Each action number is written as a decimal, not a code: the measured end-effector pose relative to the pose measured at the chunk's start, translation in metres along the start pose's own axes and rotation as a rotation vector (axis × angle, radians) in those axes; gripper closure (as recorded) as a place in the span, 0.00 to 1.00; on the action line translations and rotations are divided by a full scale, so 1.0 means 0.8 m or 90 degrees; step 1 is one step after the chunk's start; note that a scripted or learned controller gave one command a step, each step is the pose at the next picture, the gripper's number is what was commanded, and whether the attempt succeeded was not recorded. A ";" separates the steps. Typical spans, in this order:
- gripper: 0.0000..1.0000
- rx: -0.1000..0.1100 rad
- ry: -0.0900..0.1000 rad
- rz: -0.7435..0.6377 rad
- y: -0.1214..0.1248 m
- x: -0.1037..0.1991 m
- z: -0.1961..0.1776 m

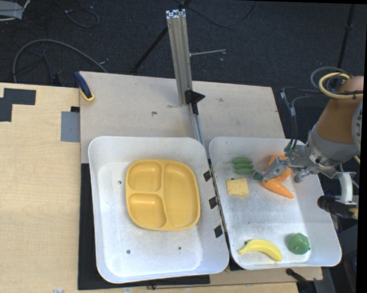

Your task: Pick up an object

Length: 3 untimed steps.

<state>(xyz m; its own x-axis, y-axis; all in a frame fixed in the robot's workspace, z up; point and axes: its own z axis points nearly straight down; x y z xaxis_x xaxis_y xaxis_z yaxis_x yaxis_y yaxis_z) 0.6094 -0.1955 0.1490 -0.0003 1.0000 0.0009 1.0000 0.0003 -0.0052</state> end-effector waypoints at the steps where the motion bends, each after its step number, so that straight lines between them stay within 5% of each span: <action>1: 0.00 0.000 0.000 0.000 -0.001 0.001 0.054; 2: 0.00 -0.002 0.000 0.000 0.000 0.003 0.076; 3: 1.00 -0.003 -0.001 0.000 0.001 0.002 0.061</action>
<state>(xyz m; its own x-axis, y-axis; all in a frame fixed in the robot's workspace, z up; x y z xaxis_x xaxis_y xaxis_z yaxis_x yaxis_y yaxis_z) 0.6100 -0.1940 0.1001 -0.0003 1.0000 -0.0001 1.0000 0.0003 -0.0001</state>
